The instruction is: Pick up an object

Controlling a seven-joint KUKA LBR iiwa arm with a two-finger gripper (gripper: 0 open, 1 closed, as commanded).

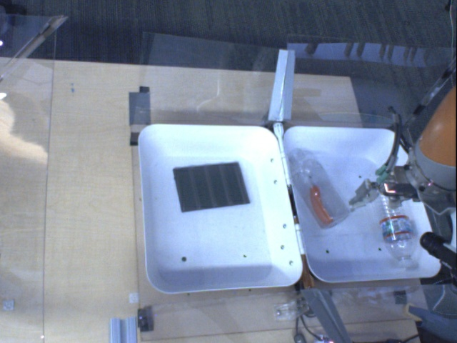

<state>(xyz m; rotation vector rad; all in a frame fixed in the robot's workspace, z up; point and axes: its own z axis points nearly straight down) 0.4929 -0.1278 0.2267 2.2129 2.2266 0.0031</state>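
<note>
The arm (437,145) is cut off at the right edge beside the right bin (335,145); its gripper (368,193) is too blurred to read.

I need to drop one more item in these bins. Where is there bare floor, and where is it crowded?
Left bin: bare all round the dark pad, widest along the near edge and right side. Right bin: crowded, with an orange-tipped clear item at left, the gripper mid-bin and a bottle at right. Its far strip is bare.
</note>
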